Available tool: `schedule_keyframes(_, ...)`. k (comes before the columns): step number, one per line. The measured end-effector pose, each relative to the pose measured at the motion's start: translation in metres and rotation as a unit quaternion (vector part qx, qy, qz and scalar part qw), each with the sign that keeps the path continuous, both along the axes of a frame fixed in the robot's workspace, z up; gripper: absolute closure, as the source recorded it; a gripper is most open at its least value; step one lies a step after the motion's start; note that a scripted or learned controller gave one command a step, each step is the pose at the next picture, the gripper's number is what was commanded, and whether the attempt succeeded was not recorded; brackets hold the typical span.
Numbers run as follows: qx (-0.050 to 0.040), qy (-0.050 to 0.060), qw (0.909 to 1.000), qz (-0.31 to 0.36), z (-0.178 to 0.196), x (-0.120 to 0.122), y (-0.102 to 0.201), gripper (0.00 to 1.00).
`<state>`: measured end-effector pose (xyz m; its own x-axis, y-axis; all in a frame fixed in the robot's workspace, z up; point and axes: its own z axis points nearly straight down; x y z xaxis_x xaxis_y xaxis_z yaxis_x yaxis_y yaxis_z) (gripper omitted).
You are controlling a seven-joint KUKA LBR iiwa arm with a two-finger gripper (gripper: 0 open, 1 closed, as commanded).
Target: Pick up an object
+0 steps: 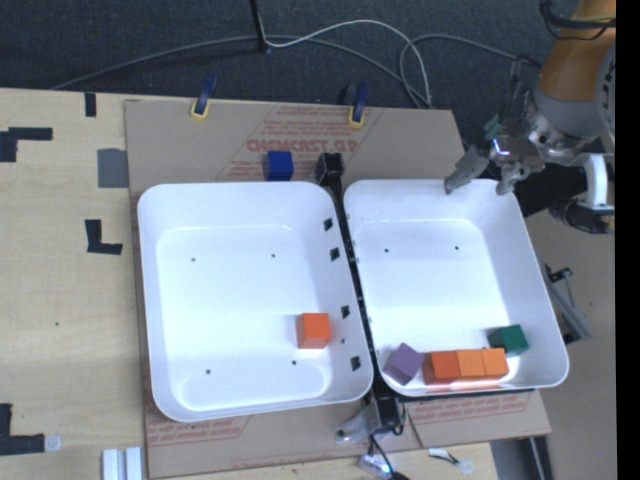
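Orange cube (314, 330) sits alone in the left bin (180, 218), low and toward the divider side. Right bin (520, 258) holds a row along its near wall: purple block (403, 363), two orange blocks (466, 365) touching, green block (510, 339) just behind them. Hand (484, 175) hovers over the right bin's far right corner, fingers spread apart, nothing between them (well apart from every block). Blue block (279, 164) lies on the bench, just behind the left bin.

My arm (578, 63) is a rounded grey tube with a broad orange band above the wrist. A black cable loops over its top. My gripper (483, 173) is dull grey metal with two thin fingers.
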<state>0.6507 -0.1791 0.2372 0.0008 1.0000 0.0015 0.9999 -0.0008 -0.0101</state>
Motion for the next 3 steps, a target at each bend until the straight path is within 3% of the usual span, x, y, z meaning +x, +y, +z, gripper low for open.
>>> schedule_keyframes(1, -0.0008, -0.005, 1.0, 0.001, 0.006, 0.002, 0.0, 0.0)
schedule_keyframes(3, -0.0008, -0.004, 1.0, 0.001, -0.097, 0.003, -0.001, 0.0)
